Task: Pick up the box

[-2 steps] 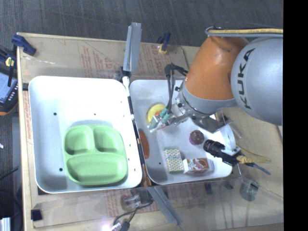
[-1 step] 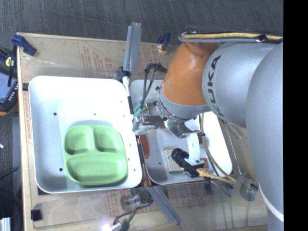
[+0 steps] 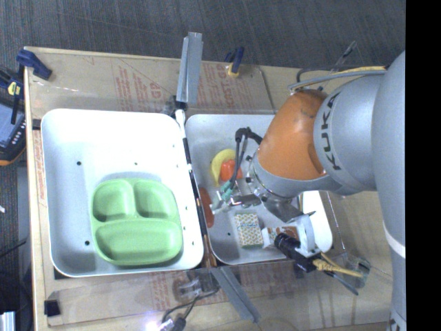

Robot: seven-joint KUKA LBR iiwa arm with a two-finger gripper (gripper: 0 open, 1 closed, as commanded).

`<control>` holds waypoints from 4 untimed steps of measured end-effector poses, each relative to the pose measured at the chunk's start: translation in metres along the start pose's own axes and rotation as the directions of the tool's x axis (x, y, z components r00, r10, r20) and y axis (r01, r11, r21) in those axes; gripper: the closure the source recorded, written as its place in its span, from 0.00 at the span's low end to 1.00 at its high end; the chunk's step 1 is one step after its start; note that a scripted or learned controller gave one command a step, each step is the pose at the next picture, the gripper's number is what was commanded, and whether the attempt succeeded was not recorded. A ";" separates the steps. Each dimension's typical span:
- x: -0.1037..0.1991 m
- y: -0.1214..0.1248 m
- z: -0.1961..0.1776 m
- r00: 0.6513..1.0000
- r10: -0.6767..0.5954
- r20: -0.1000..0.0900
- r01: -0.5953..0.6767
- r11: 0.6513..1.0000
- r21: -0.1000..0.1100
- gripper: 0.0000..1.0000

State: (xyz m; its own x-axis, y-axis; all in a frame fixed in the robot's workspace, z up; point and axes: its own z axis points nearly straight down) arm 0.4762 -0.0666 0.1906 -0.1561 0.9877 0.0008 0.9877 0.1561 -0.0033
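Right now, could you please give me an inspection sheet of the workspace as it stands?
Surface: bench bears a left bin and a right bin, side by side.
Job's things: box lies flat in the right bin, toward the picture's lower edge, not lifted.
Clutter: green tray in the left bin; yellow thing and red thing in the right bin, partly under the arm.
Grippers: hand hangs low in the right bin, close beside the box.
Cables: dark loop at the wrist.
Surroundings: dark carpet; blue clamps on the bench's far edge.
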 end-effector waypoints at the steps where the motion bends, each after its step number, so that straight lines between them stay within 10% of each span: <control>1: 0.000 0.000 0.000 1.000 -0.001 0.000 0.001 1.000 0.000 0.00; 2: -0.065 -0.010 -0.020 0.999 0.047 0.000 -0.047 0.999 -0.001 0.00; 3: -0.082 -0.010 0.096 1.000 0.018 0.002 -0.018 1.000 -0.007 0.00; 4: -0.084 -0.010 0.086 1.000 0.014 0.006 -0.014 1.000 -0.008 1.00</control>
State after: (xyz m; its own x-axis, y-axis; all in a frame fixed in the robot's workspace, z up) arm 0.4793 -0.1509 0.1048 -0.1425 0.9898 -0.0049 0.9898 0.1425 0.0043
